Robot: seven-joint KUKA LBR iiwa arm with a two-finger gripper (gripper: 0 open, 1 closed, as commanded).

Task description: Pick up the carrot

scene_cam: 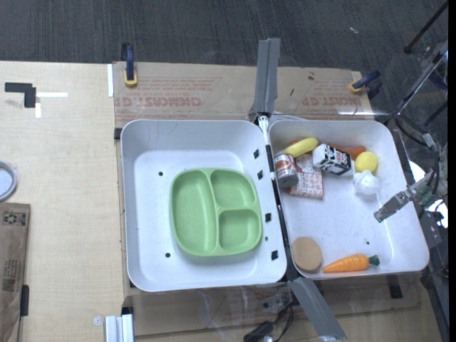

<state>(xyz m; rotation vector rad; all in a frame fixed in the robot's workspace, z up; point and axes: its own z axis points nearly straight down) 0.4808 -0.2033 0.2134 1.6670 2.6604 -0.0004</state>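
The gripper sits at the right bin's edge, mostly cut off; its state is unclear. One carrot lies along that bin's near wall, beside one tan disc. One green tray sits in the left bin.

Light wood worktop. Two white bins sit on it side by side: left bin mid-worktop, right bin touching it, toward the right edge. Roll of tape at the left edge, brown paper bag at the near-left corner. Blue-yellow clamps on the far edge.
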